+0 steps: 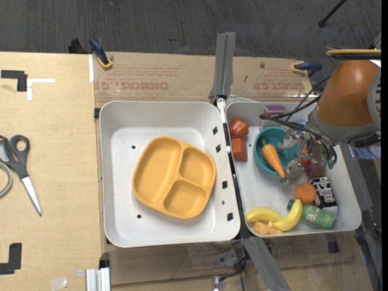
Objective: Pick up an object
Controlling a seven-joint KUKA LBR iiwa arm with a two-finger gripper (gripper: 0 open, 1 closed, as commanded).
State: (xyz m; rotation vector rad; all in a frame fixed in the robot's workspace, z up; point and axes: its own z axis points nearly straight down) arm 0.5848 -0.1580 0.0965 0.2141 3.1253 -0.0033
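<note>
My gripper hangs low over the right bin, just right of a teal bowl with a carrot leaning across it. Something small and reddish shows right at the gripper's tip; I cannot tell whether it is held. An orange and a black-and-white carton lie just in front of the gripper. A banana, a green can and an orange slice sit along the front wall. A red pepper and a red block lie at the bin's left side.
The left bin holds a yellow divided plate. A grey divider bar runs between the bins at the back. Scissors lie on the bench far left. The arm's orange band looms over the right bin's back corner.
</note>
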